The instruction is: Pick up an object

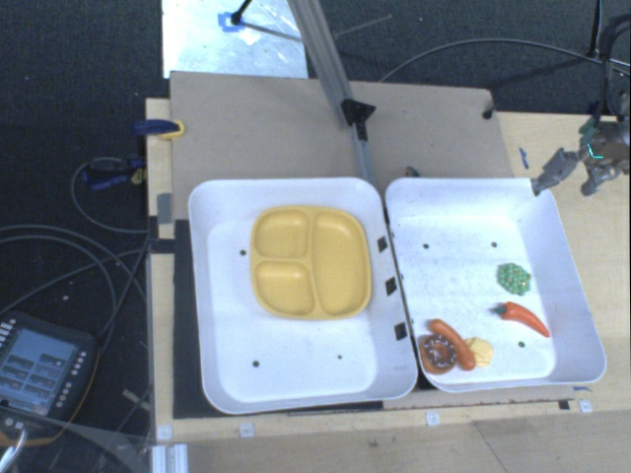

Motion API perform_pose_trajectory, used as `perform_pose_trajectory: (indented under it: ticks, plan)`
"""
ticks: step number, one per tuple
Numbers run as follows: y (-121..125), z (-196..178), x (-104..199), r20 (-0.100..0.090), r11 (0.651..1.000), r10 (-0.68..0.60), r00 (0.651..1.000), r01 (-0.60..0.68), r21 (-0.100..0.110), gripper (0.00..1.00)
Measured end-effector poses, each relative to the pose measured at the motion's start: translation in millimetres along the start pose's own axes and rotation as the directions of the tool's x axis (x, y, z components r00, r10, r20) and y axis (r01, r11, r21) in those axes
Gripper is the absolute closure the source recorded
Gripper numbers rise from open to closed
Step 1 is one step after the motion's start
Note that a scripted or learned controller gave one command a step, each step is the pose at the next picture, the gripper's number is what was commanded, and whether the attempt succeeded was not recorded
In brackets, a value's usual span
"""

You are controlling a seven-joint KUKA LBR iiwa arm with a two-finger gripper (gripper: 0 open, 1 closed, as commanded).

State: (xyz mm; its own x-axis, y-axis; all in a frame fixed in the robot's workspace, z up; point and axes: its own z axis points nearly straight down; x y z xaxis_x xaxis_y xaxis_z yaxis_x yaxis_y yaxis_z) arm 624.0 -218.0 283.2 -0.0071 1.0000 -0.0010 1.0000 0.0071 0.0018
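A fixed overhead camera looks down at a slant on a wooden desk (611, 294) carrying two shallow white bins side by side. The left bin (227, 363) holds a yellow plate (311, 261) divided into three compartments, lying flat near the bin's middle and upper part. The right bin (463, 244) holds a small group of toy foods toward its lower right area: a green broccoli floret (513, 279) near the right wall, a red chili pepper (525, 317) with a green stem just below it, and, along the bottom edge, a chocolate doughnut (436, 353) touching a sausage (451, 342), with a small pale yellow piece (480, 350) just beside them on the right. The end effector (567, 170) sits at the far right of the view, above the upper right corner of the right bin and well apart from the toy foods; only the wrist end of the arm enters the view, with the end effector angled down and to the left. Nothing is seen between its fingers, and whether they are spread or closed cannot be told at this size. A grey pole (320, 37) slants from the top of the view down to the gap between the bins. Cables and a handheld control pendant (39, 363) lie on the dark floor (79, 67) to the left of the desk.
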Motion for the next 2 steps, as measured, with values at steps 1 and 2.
perform_pose_trajectory:
  ticks: [1, 2]
  plan:
    - [-0.1, -0.1, -0.2, 0.001, 1.000, -0.001, 1.000, 0.001, 0.000, 0.00]
    - [0.1, 42.2, 4.7, 0.000, 1.000, -0.002, 1.000, 0.002, 0.003, 0.00]
